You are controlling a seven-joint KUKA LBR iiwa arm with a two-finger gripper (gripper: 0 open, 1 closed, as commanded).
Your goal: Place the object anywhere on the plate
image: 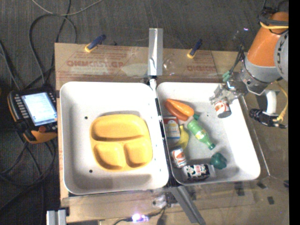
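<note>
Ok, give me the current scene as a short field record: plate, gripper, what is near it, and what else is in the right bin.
plate: yellow divided plate in the left bin, nothing on it
gripper: gripper over the upper right of the right bin
near gripper: small red and white can right under it; hold not confirmed
other items, right bin: orange carrot, green bottle, dark teal piece, black and white can
task status: not yet done

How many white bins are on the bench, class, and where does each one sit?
2. The left bin holds the yellow plate. The right bin touches it along the middle and holds the small objects, under the gripper.
</note>
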